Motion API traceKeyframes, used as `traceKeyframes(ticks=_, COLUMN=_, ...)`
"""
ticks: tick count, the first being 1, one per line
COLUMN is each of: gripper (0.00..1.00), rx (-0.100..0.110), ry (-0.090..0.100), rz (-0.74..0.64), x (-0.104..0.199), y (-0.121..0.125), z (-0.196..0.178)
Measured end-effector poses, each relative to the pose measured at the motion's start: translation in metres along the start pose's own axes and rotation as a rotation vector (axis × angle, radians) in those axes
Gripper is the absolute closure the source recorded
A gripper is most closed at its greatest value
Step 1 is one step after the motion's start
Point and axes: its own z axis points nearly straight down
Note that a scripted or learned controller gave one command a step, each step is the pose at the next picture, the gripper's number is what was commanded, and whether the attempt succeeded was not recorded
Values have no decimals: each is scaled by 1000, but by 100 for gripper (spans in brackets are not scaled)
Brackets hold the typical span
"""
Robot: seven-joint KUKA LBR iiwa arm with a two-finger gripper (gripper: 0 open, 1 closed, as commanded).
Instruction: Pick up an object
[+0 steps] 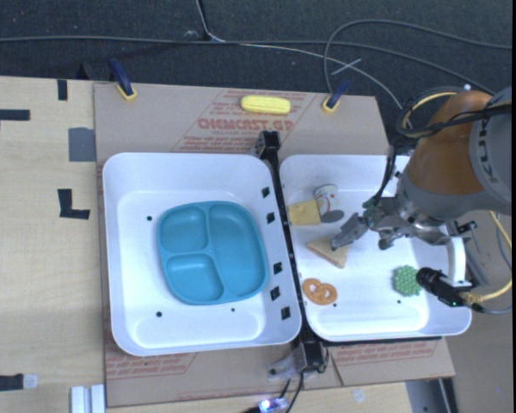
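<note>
Wooden bench (34, 256), cardboard sheet (189, 119), two white bins (125, 256), yellow banana (265, 104)

A robotics lab: cardboard (232, 127) clamped to the bench, tape marks (69, 203) far left of the gripper (365, 231), cables (267, 46) beyond it.

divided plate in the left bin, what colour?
Solid teal-blue, no pattern. The divided plate shows plainly in the camera view, lying flat in the left bin.
</note>
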Motion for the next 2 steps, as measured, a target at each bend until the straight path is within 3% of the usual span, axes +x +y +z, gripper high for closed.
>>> traceKeyframes(ticks=1, gripper=0, rx=0, ry=0, rz=-1, x=4, y=2, z=45)
traceKeyframes(ticks=2, gripper=100, rx=-3, ry=0, rz=-2, x=5, y=3, z=32)
